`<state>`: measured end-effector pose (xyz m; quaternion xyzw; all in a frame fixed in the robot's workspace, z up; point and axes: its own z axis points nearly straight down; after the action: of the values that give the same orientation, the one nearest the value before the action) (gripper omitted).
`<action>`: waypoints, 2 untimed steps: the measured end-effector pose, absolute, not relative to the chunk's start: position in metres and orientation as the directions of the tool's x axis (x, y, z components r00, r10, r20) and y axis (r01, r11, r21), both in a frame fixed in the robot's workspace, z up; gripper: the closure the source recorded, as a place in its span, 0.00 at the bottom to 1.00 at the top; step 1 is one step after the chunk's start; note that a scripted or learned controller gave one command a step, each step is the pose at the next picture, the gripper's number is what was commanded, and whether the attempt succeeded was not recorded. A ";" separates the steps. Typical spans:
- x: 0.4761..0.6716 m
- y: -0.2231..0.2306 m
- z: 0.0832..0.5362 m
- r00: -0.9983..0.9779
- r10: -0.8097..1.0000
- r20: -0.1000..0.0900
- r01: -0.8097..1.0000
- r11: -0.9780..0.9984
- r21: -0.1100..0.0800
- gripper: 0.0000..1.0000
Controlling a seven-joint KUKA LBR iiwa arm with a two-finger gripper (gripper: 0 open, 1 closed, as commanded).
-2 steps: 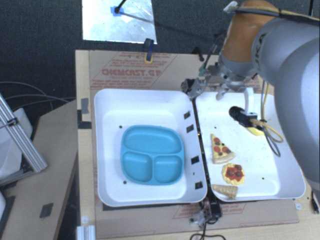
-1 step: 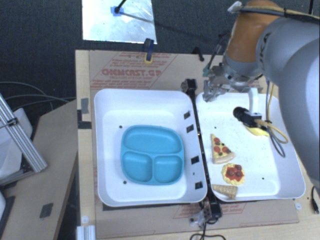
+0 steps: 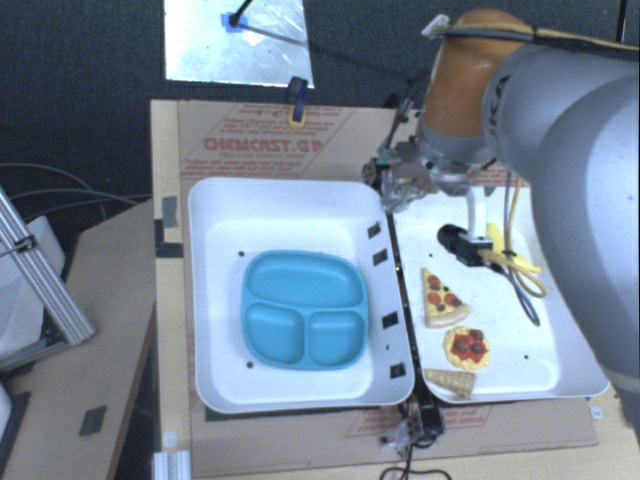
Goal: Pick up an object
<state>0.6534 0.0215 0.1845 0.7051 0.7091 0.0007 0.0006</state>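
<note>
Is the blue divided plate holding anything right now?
Empty. The blue divided plate lies flat in the left bin, and all three compartments show bare blue. The toy pizza slices lie in the right bin.

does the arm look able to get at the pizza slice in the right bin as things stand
Probably yes. The pizza slice lies flat and uncovered in the right bin, apart from the round toy below it, and the end effector hangs above the bin's upper left corner.

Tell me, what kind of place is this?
Probably a robot testing lab: a big grey arm reaches over two white bins holding toy pizza slices and a blue plate.
</note>
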 end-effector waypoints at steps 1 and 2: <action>0.565 0.048 0.184 -0.001 1.000 0.001 1.000 0.001 -0.004 1.00; 0.624 0.010 0.289 0.000 1.000 -0.001 1.000 0.000 0.009 1.00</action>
<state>0.6241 0.0099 0.2890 0.7072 0.7070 0.0030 0.0037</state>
